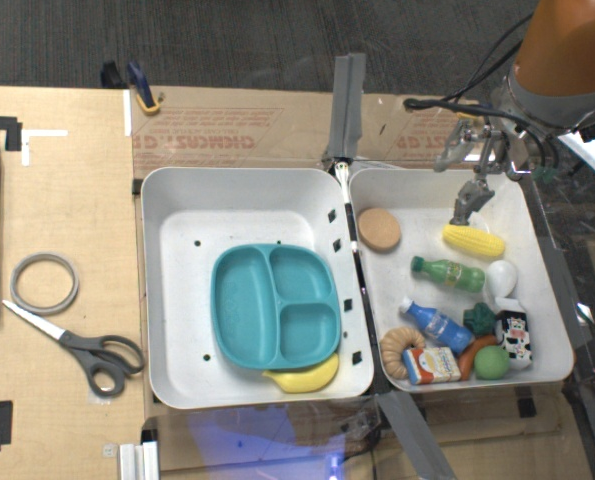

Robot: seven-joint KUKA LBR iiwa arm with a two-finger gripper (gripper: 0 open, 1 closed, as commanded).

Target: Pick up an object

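hovering claw [474, 206] just above the corn [473, 240], right bin [547, 298].

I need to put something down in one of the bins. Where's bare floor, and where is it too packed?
Left bin: bare floor left of and behind the teal plate, up to the walls. Right bin: bare strip along the back wall, behind the cookie and corn, where the hand hangs. Its front half, from the green bottle to the front wall, is crowded.
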